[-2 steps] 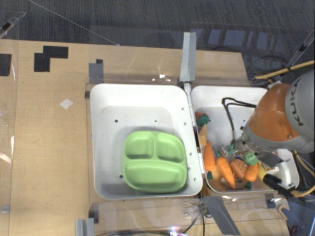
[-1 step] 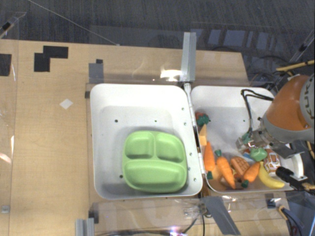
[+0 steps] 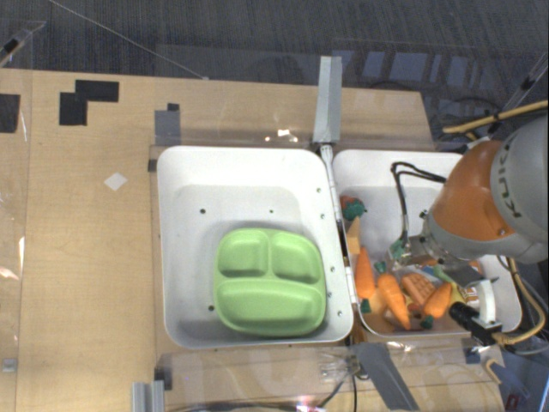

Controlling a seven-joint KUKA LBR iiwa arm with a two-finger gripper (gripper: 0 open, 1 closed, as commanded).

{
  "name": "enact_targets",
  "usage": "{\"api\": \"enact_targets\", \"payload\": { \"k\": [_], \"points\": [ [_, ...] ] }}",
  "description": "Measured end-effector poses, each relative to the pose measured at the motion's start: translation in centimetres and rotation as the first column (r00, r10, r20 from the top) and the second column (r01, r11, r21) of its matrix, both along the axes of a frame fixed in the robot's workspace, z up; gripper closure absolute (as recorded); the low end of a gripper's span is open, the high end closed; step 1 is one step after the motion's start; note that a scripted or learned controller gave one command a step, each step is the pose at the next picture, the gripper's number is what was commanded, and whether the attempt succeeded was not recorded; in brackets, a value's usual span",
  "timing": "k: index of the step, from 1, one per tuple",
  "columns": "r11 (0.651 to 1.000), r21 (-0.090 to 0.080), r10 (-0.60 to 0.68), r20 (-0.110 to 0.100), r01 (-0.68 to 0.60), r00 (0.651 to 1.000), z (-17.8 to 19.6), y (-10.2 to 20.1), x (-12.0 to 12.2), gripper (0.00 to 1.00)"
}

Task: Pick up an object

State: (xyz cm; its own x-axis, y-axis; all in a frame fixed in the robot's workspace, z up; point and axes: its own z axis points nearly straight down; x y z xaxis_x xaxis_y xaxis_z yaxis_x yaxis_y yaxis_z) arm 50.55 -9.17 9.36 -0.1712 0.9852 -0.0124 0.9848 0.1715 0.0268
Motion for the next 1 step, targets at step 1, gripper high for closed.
{"api": "enact_targets", "payload": {
  "k": [1],
  "points": [
    [0.989, 0.007, -0.148, -0.032, 0.148, 0.988, 0.96, -0.64, 3.34, 0.0]
  ]
}}
